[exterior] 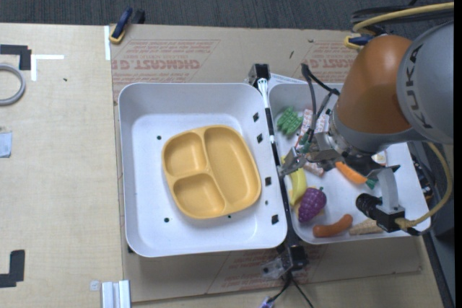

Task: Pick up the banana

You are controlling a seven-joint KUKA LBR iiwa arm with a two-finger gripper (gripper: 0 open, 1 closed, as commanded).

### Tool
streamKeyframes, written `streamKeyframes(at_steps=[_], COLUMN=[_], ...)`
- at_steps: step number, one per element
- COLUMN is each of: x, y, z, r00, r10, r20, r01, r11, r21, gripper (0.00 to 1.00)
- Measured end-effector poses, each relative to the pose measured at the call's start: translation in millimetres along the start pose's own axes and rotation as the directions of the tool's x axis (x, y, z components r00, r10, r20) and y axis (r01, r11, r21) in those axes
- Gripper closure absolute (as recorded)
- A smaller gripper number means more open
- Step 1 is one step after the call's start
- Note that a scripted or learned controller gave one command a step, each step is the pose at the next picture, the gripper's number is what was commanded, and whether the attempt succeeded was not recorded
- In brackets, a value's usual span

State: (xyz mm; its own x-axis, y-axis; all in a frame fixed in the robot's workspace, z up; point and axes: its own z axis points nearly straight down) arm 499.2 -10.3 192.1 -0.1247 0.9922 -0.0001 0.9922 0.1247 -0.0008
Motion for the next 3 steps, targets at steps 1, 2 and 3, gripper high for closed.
streamKeyframes(at_steps=[1, 2, 3], x=[0.0, -20.0, 36.7], y=[0.0, 26.1, -11.7], z=[0.0, -0.2, 0.0], r00=[1.0, 0.903, 0.915], r10=[0.0, -0.43, -0.403], r20=[0.0, 0.002, 0.0], r01=[0.0, 0.43, 0.403], r11=[1.0, 0.903, 0.915], r21=[0.0, -0.002, 0.0], gripper=[0.0, 0.0, 0.0])
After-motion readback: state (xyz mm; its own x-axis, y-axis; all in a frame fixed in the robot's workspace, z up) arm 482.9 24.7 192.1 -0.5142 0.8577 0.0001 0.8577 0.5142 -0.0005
